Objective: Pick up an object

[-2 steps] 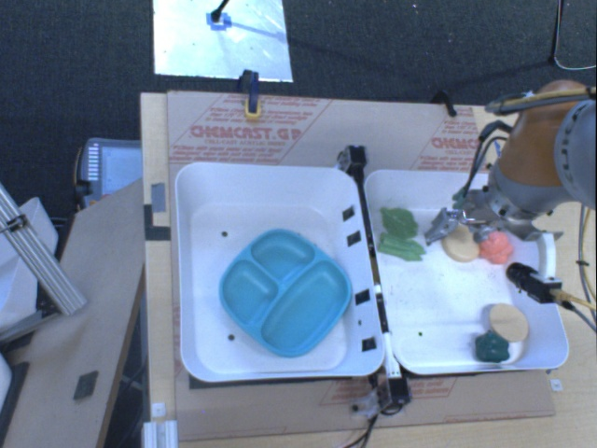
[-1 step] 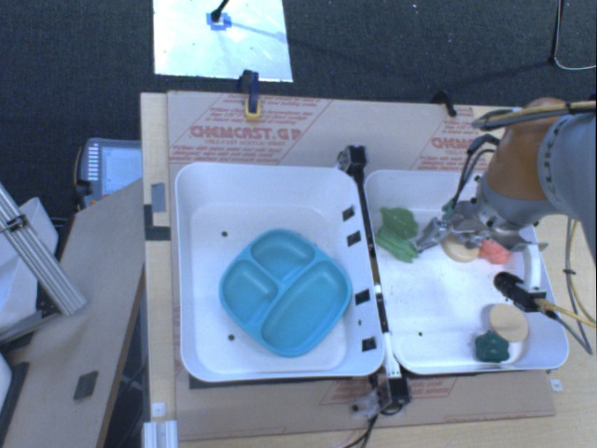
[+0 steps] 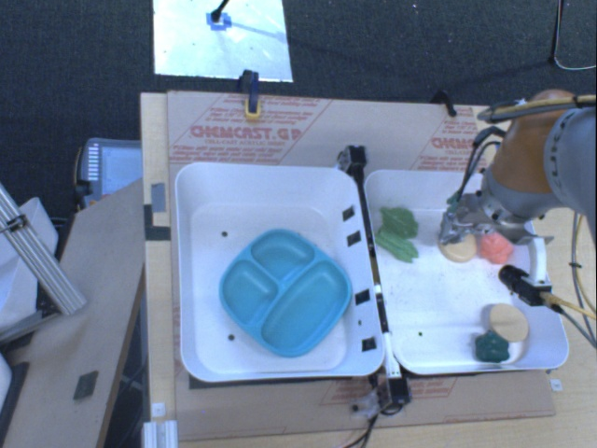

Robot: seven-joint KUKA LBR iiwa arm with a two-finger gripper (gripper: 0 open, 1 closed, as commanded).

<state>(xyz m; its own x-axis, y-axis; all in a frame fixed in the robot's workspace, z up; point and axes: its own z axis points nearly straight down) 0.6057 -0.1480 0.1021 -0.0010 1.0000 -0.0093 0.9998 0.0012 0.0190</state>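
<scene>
My gripper (image 3: 457, 232) reaches down into the right bin (image 3: 424, 339) from the right, just above a tan round piece (image 3: 458, 250) that lies at its tips. A pink lumpy object (image 3: 495, 247) rests right beside it, to the right. Two green leafy pieces (image 3: 398, 231) lie to the left of the gripper near the bin's left wall. At the bin's front right corner sit a tan disc (image 3: 509, 322) and a dark green object (image 3: 491, 347).
The left bin (image 3: 201, 203) holds a blue sectioned plate (image 3: 284, 290). A black divider bar (image 3: 364, 250) runs between the bins. A cable and black connector (image 3: 520, 284) hang by the arm over the right bin's right side.
</scene>
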